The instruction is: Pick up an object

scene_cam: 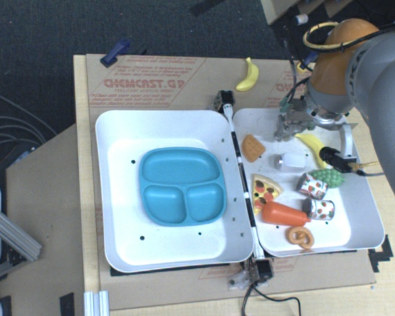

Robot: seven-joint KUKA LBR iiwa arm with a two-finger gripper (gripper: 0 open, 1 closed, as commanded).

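The gripper (288,129) is low over the far part of the right bin (363,206), just beside a banana (309,141); how its hand stands I cannot tell. The left bin (112,176) holds a blue tray (182,185).

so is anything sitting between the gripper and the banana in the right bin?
Nothing visible. The gripper hangs over the far part of the right bin, and the banana lies just beside it, toward the arm. The white block and the cracker lie off to other sides.
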